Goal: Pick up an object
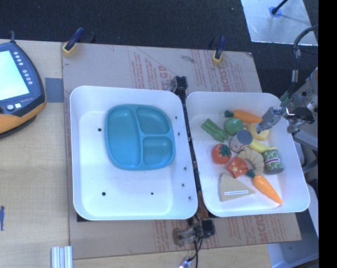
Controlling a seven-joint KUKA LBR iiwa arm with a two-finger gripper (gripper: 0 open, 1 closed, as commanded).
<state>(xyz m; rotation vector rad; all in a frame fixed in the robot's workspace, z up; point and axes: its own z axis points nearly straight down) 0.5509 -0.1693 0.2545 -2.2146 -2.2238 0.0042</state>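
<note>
Inside the right bin (302, 202) lie toy foods bunched together: a red tomato (221, 153), a green pepper (213, 129), an orange carrot (266, 189), a pale cheese wedge (234, 188), a yellow banana (261, 146) and a small can (273, 161). Over that bin's upper right edge hovers the gripper (267, 121), above the pile; whether it is released or clenched I cannot tell. Bare white floor shows along the bin's near edge. Beside it, the left bin (85, 200) holds a blue divided plate (139, 136) with open room around it.

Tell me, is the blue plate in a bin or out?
In. The blue plate lies flat inside the left bin, alone there.
</note>
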